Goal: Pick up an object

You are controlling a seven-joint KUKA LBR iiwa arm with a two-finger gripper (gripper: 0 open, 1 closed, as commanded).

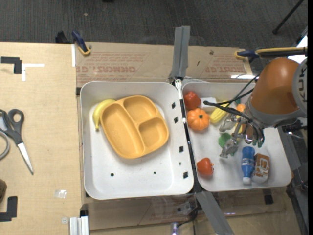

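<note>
In the right bin [281,177], over its middle, the claw [234,140] hung low among the goods; whether it was released or clenched could not be told from this angle, and nothing could be confirmed as grasped. Contents of that bin: a green piece [224,140] just beside the claw tip, a pumpkin [198,119] and a red fruit [191,100] near the divider, a yellow item [218,115] under the arm's cables, a tomato [205,166] at the near wall, a blue bottle [247,163] touching a brown packet [261,167]. Left bin [93,180]: an orange tray [134,126] with a banana [100,112] tucked against its far-left rim. On the worktop [39,131] at left: scissors [19,138]. Risks, as judged: the pick target, probably the green piece, looked small and low, so the claw might have closed on air or pinched only an edge and dropped it on lifting. The bottle stood near enough that a sideways shift could have knocked it or the packet. The round pumpkin and tomato would have rolled if nudged. A descent too deep would have struck the bin floor.
</note>
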